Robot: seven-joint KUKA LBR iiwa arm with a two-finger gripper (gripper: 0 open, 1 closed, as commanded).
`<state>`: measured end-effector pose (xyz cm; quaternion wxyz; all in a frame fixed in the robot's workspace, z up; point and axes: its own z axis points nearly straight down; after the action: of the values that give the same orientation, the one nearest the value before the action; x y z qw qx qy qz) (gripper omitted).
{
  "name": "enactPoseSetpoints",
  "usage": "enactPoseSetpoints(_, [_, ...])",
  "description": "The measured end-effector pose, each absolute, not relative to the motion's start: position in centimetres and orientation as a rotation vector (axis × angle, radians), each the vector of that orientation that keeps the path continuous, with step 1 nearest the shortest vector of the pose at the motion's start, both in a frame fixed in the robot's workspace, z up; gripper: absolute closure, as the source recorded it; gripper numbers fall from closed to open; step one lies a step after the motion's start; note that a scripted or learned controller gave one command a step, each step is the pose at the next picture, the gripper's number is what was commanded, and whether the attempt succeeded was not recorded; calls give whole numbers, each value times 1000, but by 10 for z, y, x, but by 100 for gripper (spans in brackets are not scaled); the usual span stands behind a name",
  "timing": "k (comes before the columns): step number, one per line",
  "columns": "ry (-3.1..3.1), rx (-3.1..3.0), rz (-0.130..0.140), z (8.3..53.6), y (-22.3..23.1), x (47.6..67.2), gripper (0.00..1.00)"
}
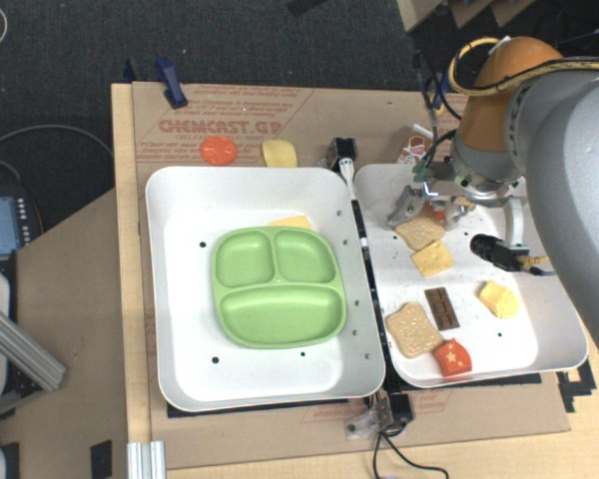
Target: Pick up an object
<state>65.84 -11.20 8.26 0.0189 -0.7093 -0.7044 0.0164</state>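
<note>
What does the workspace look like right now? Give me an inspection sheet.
Surface: cardboard sheet under left bin and right bin.
Job's things: right bin holds square cracker, round cracker, yellow wedge, yellow block, brown bar, red piece.
Clutter: green plate in left bin; orange disc, yellow lump on cardboard.
Grippers: gripper over right bin's far end, by square cracker.
Cables: black cable at bench front.
Surroundings: dark floor, metal rail at left.

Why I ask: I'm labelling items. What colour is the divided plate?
The plate is plain light green with no pattern, clearest in the camera view.
</note>
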Motion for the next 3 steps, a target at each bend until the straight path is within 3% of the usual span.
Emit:
enactPoseSetpoints(1, [-2184, -2204, 53, 91, -113, 655, 100])
enactPoseSetpoints(2, [-2224, -2219, -6, 191, -69, 588, 100])
enactPoseSetpoints(3, [-2224, -2216, -2, 229, -36, 555, 100])
